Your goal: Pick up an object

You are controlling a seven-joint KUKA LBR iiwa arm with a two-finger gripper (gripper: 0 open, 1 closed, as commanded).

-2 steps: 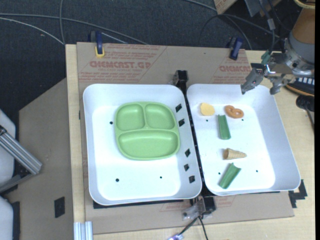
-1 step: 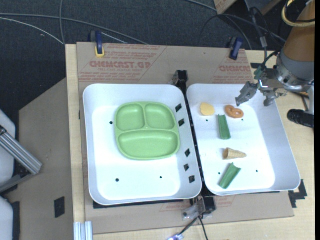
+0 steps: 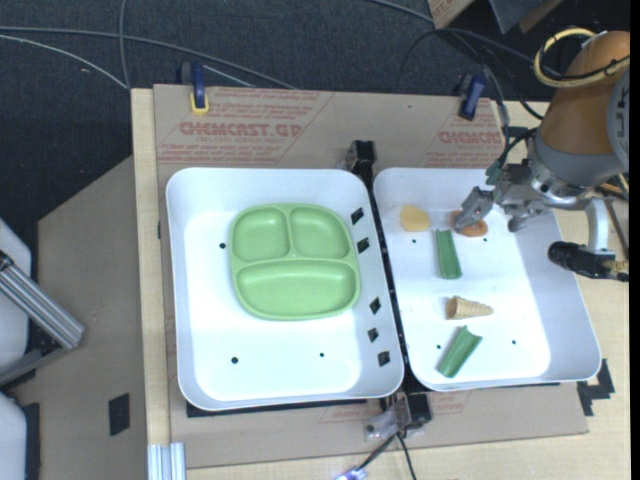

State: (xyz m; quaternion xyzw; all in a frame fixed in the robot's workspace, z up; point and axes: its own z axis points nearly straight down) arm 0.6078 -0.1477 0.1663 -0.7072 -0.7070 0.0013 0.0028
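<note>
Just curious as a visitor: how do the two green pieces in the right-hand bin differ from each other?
The upper green piece is a slim, straight stick, standing nearly upright in the picture; the lower green piece looks wider and lies at a slant. The upper one sits close to the gripper; the lower one lies near the right bin's front edge. Both are green and lie untouched.

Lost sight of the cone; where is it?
The cone lies in the right bin, between the green stick above and the green wedge below.
</note>
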